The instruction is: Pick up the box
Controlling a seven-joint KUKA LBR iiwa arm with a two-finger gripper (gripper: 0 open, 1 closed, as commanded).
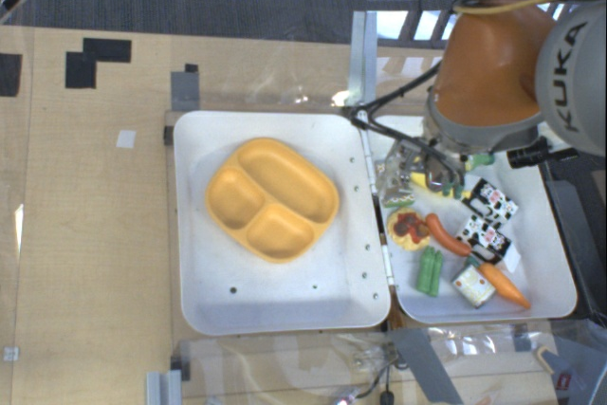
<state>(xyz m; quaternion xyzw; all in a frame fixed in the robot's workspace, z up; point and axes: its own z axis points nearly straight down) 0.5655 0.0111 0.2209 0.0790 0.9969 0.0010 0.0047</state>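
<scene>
Bench w/ two shallow white bins side by side. Left bin [285, 303] holds one item: a yellow three-compartment plate [272, 197], sitting upper-centre, slightly rotated, compartments bare.

Right bin [550, 299] holds the clutter. Arm [503, 62] enters from the right, orange band large in the foreground, covering the bin's upper part. Gripper [429, 174] hangs below the band over the bin's upper-left area, close to the divider between bins. Finger state: cannot tell, metal parts are small and blurred against the items beneath. Nothing visibly held.

Task item: small box [474, 285], white w/ green face, lies tilted in the lower-centre of the right bin, touching the carrot [503, 285] on its right side. Box is well apart from the gripper, lower and to the right of it.

Other contents, right bin:
- Green cucumber-like piece [431, 271], upright in view, just left of the box.
- Red-orange sausage-like piece [446, 235], diagonal, above the cucumber.
- Red and yellow flat item [408, 230], just left of that piece, near the divider.
- Two black-and-white patterned packs: upper pack [490, 200] and lower pack [486, 239], right of centre; lower one sits just above the box.
- Yellow-green scrap [398, 200] under the gripper, identity unclear.

Black cable [398, 95] runs from the arm to the divider's top. Black markers [95, 60] on the bench, upper left.
</scene>
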